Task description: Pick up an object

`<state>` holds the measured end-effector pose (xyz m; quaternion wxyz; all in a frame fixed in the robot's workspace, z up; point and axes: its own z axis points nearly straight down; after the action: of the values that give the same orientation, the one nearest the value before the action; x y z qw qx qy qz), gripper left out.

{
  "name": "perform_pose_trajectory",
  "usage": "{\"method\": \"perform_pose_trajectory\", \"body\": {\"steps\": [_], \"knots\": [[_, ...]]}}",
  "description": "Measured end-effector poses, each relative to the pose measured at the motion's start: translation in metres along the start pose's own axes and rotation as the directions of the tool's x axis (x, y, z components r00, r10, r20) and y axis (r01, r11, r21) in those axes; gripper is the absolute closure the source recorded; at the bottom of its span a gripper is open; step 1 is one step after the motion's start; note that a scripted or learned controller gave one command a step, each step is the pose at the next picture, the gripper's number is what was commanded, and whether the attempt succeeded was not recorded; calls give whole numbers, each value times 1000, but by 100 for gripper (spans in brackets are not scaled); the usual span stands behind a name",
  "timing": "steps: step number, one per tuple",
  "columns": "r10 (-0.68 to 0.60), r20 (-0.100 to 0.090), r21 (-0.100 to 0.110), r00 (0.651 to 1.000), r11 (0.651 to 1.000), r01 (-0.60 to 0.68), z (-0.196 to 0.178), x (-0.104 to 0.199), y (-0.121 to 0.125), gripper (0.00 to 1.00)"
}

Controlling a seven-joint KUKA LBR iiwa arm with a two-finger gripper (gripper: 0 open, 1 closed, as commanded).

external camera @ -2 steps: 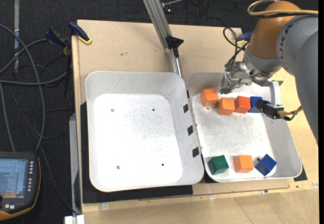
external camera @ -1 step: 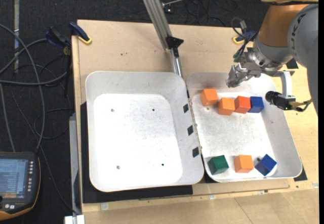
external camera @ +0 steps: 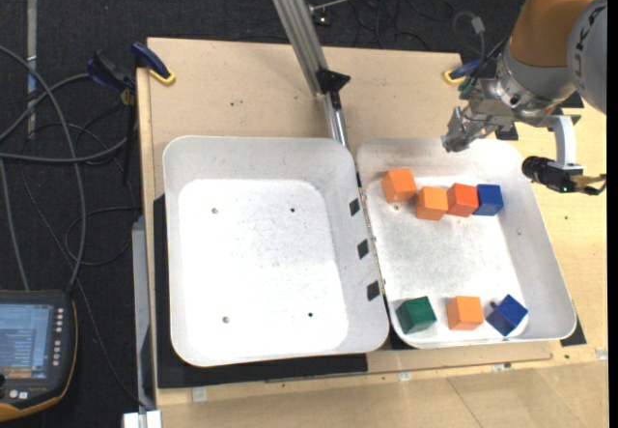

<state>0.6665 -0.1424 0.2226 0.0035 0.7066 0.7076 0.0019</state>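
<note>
Blocks wait in the right bin, nothing lifted yet

Blocks, all small, hard-edged cubes with matte painted faces, lie scattered in the right bin (external camera: 541,252). Along its far side runs a row: an orange block (external camera: 398,185), a second orange block (external camera: 432,202), a red-orange block (external camera: 463,198) touching it, and a blue block (external camera: 489,198) at the end. Along the near edge sit a green block (external camera: 416,313), another orange cube (external camera: 464,311) and a tilted dark blue cube (external camera: 506,314).

Claw (external camera: 462,138) hangs above the far rim of that bin, just beyond the row, with nothing seen between its tips; whether it is spread or clenched I cannot tell (the angle and blur hide it). By my reading the pick has not begun: choosing a cube, descending, closing and lifting all remain.

Both bins are shallow white trays with rounded corners and speckled floors; the left bin (external camera: 183,223) shows a few dark dots. They rest on a pale wooden tabletop (external camera: 241,88).
</note>
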Motion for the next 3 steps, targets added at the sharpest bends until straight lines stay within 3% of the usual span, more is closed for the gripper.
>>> {"method": "perform_pose_trajectory", "body": {"steps": [3], "knots": [[-6, -4, 8, 1000, 1000, 6, -18, 157, -4, 100]]}}
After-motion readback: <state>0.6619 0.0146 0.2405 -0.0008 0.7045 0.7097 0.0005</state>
